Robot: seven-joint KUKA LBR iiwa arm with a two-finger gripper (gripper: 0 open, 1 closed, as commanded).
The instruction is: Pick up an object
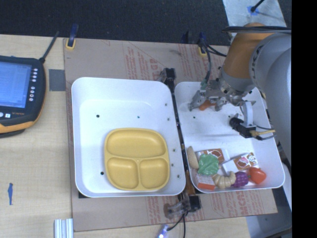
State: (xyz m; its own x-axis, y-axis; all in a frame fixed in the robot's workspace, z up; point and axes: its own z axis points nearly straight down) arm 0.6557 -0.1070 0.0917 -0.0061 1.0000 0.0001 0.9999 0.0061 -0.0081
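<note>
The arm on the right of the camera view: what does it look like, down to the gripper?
The arm is bulky, rounded and light grey, with an orange band above the wrist. Below the band the wrist narrows to a small metallic grey gripper with dark parts. A black cable runs along the wrist, and a black fitting with a connector hangs beside it.

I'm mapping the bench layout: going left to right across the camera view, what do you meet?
Handheld screen pendant → left white bin holding a yellow divided tray → right white bin with toy food → grey arm.
</note>
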